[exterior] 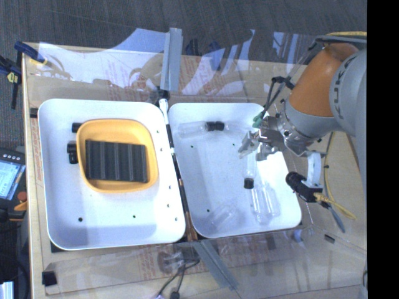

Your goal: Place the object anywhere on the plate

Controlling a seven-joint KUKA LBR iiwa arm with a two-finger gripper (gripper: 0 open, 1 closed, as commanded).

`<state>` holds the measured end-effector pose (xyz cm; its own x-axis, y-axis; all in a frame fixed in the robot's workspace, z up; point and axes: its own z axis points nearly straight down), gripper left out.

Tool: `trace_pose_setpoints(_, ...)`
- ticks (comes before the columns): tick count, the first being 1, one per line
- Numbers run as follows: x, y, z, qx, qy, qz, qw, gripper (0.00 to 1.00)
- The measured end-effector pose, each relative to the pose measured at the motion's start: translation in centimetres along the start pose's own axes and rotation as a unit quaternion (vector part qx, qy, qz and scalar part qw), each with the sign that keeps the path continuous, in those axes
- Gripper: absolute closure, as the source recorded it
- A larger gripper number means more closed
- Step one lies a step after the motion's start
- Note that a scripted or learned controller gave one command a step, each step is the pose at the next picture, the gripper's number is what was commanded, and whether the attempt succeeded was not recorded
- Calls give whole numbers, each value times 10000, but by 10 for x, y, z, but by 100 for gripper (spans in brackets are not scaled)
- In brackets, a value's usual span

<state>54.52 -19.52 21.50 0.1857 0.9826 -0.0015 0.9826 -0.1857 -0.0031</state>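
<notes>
A grey-and-orange arm (324, 86) reaches from the right over the right bin (206, 223), its hand (254, 147) low above a clear bottle with a black cap (260, 198); whether the hand is open or closed cannot be told. A second clear bottle (201, 128) lies near the bin's far wall. The yellow plate (118, 132), carrying a dark ridged insert, sits in the left bin (100, 235).
</notes>
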Motion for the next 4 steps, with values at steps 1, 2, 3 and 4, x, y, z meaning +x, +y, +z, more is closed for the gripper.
trace_pose_setpoints(1, 15, 4, -64, -8, 5, -819, 9966, 100)
trace_pose_setpoints(2, 73, 6, -10, 14, 10, -1933, 9811, 100)
trace_pose_setpoints(3, 91, 26, -26, -10, -1, -3166, 9486, 100)
trace_pose_setpoints(4, 142, 36, -4, 5, 7, -4175, 9087, 100)
